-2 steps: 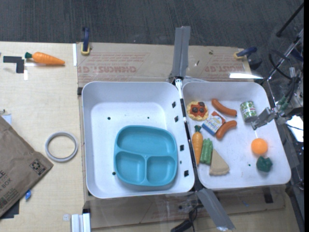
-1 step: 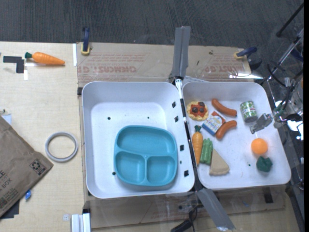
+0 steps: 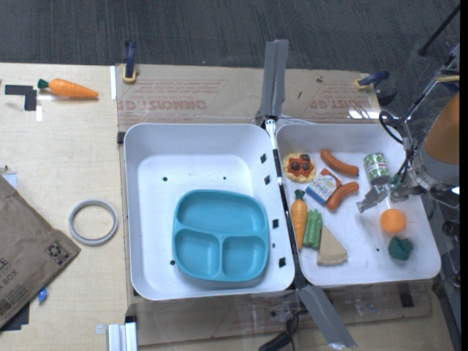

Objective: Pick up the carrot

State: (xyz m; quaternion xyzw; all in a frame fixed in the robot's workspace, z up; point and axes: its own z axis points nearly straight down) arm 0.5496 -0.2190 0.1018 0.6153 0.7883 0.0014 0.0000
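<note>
An orange carrot (image 3: 298, 218) with a green top lies along the left wall of the right bin (image 3: 424, 265), pointing toward the front. A green vegetable (image 3: 313, 227) lies against its right side. My gripper (image 3: 371, 199) hangs low over the right half of that bin, between a can (image 3: 376, 167) and an orange fruit (image 3: 393, 220), about a hand's width right of the carrot. Nothing shows between its tips. A second carrot (image 3: 67, 88) lies on the wooden bench at the far left, outside both bins.
The right bin also holds two sausages (image 3: 340, 163), a small pizza (image 3: 299, 167), a carton (image 3: 320, 189), a sandwich wedge (image 3: 331, 248) and broccoli (image 3: 400, 248). A blue divided plate (image 3: 221, 234) sits in the left bin. A tape ring (image 3: 93, 221) lies on the bench.
</note>
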